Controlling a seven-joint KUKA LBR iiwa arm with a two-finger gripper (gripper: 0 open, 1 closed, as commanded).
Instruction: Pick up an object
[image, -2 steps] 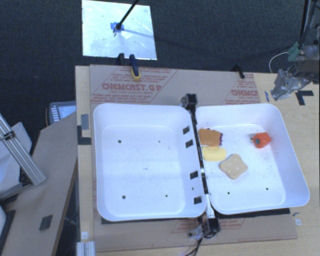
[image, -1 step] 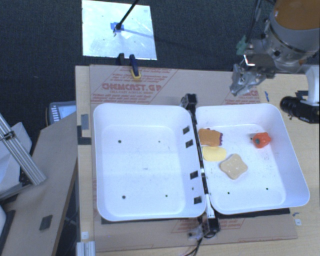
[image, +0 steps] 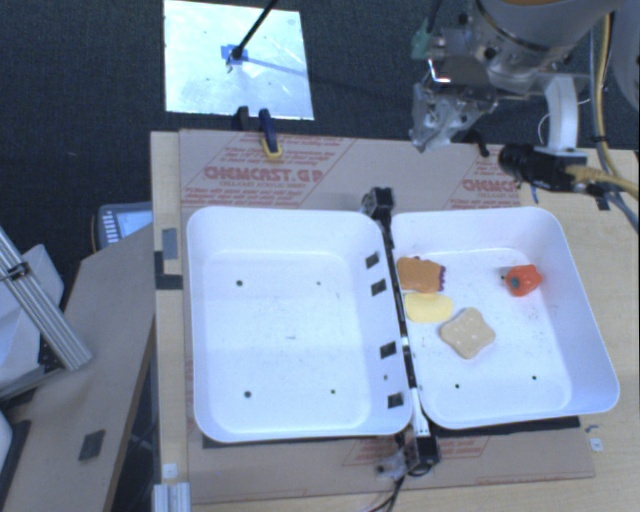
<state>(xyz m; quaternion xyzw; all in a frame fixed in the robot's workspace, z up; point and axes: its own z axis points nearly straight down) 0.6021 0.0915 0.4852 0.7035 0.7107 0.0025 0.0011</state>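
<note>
The claw (image: 440, 128) hangs above the far edge of the surface (image: 300, 170), behind the right bin (image: 575, 300) and well apart from everything in it; whether it is apart or together cannot be told, and nothing shows gripped in it. The right bin holds 4 small things: an orange piece with a purple edge (image: 420, 274) near the divider, a pale yellow piece (image: 428, 308) just below and touching it, a tan bread-like piece (image: 467, 333) beside that, and an orange-red piece (image: 521, 280) farther right. The left bin (image: 200, 300) sits beside it on the same board.
</note>
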